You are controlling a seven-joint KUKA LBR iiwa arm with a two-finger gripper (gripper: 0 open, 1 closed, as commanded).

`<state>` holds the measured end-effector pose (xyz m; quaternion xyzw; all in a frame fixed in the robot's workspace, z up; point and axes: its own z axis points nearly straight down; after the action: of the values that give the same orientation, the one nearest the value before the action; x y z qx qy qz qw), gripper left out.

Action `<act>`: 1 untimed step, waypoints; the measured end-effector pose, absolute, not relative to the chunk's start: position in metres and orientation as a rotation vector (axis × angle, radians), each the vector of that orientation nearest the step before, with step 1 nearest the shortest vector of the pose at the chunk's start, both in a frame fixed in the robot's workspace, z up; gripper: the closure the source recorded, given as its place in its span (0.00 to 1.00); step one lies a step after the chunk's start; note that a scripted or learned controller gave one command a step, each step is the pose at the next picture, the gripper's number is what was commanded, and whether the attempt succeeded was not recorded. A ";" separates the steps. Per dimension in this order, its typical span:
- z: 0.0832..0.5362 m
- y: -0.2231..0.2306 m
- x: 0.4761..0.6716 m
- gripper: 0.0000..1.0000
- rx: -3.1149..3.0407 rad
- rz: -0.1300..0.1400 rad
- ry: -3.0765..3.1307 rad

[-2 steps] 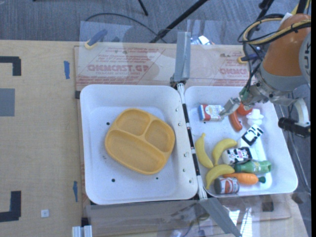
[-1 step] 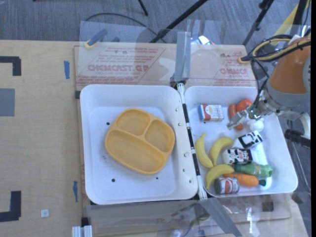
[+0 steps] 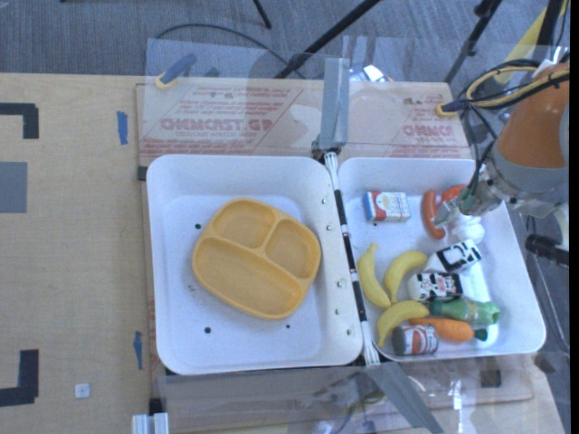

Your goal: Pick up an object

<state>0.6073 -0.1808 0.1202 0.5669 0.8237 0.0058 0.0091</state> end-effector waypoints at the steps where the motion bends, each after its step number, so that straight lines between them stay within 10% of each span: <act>1: 0.250 -0.122 0.643 1.00 1.944 0.002 2.463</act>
<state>0.6426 -0.1219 0.2497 0.6195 0.7850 0.0006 0.0020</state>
